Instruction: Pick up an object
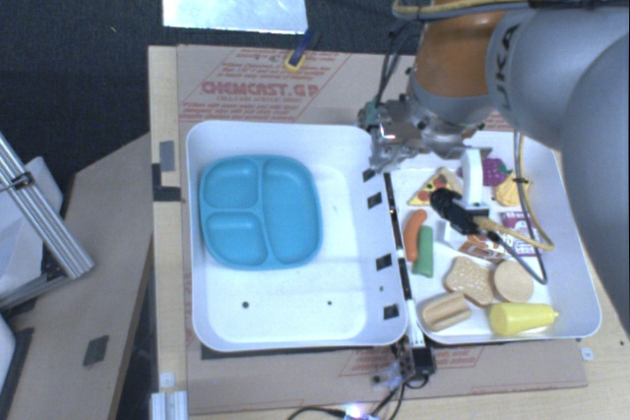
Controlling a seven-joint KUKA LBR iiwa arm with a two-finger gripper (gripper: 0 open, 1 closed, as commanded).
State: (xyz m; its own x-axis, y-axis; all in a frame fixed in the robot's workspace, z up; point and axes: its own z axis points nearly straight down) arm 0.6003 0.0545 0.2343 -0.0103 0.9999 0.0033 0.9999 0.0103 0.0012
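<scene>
Arm's tool point(394, 138) hangs over the right bin's point(581, 305) far-left corner; can't tell its state. Toy food sits nearer: carrot point(414, 219), bread point(470, 279), yellow piece point(522, 317). Best to descend straight onto 1 isolated item, clear of the rim.

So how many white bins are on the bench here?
2. The left bin holds a blue tray. The right bin holds the toy food; its far end is covered by the arm, so items there may be hidden.

Bulky grey arm point(561, 64) — orange band point(472, 10) (glossy, rounded), yellow cable point(463, 5) across it
</scene>
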